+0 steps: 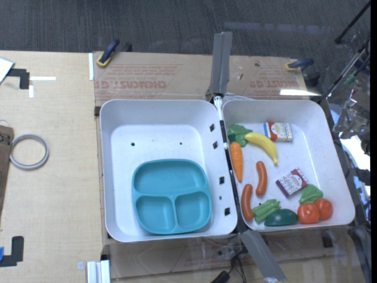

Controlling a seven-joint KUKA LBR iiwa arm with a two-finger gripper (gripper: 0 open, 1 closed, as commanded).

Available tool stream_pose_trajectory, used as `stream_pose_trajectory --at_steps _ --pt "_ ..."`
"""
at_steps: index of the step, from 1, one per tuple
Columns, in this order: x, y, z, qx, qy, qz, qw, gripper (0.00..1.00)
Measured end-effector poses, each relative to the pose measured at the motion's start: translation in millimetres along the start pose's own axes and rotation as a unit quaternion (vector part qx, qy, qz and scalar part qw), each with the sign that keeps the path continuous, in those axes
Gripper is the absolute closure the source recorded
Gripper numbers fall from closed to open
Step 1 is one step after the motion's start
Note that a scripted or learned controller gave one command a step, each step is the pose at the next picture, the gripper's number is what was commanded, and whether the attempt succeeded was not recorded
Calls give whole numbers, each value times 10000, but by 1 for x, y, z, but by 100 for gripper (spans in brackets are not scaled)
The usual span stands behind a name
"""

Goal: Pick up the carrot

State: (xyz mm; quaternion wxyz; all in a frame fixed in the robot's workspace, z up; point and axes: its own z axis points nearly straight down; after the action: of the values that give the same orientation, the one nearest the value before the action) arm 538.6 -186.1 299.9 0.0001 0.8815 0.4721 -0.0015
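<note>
The carrot (236, 158), orange with a green leafy top (237, 134), lies lengthwise along the left wall of the right bin (330, 128). Its tip points toward the near edge. A yellow banana (263, 145) lies just to its right, almost touching the leafy top.
The right bin also holds two sausages (260, 177) (246, 202), two small snack boxes (278, 131) (291, 182), a green vegetable (266, 209), a dark green piece (281, 218) and two tomatoes (314, 210). In the left bin (118, 128) sits a teal divided plate (172, 195). A tape roll (26, 151) lies on the bench at left.
</note>
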Motion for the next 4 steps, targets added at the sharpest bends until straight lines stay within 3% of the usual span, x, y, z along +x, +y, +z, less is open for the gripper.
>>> stream_pose_trajectory --at_steps 1,2,3,4 --pt "31 32 -111 7 -6 1478 9890 100" --pt "-2 -10 -105 12 -4 481 9988 100" --pt "-51 -39 -93 10 -1 -148 9999 100" --pt "-34 -29 -137 5 -3 634 9980 100"
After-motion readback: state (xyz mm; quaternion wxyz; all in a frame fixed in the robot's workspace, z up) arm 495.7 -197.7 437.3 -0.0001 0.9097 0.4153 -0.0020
